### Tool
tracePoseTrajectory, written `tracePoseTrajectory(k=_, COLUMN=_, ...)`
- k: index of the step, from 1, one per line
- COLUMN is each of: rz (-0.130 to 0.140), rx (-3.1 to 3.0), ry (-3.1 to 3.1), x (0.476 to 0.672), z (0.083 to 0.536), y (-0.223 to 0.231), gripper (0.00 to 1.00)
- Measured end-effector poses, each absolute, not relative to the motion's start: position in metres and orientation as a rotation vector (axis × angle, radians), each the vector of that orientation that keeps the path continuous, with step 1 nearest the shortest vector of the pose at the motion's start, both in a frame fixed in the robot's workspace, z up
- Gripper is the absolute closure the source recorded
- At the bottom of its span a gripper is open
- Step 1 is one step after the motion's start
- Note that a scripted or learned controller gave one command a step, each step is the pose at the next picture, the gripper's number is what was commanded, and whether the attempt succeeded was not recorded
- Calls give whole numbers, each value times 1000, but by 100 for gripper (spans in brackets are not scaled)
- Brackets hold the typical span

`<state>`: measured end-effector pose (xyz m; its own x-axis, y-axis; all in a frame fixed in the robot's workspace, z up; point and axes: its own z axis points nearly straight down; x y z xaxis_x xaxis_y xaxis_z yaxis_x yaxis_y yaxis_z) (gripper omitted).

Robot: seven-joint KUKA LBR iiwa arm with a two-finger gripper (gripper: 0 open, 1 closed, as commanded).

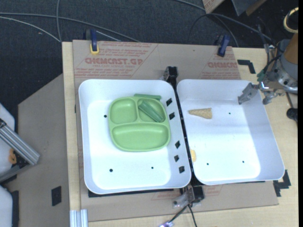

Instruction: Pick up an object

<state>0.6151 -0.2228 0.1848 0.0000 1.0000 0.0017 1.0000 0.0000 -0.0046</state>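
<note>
Tool over right bin rim; bench on dark carpet.

A pale green divided plate is lying flat in the left bin, a darker green piece is resting in its upper right compartment, and a small tan wedge is lying flat in the right bin near its upper left.

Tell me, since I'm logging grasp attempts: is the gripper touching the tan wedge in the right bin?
Apart. The camera view shows the gripper near the right bin's far right rim, with bare white floor between it and the tan wedge.
</note>
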Motion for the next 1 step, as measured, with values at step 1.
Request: tracePoseTrajectory(k=1, rz=3, rx=-2215, ry=-2220, x=623, z=136, y=-218, gripper=0)
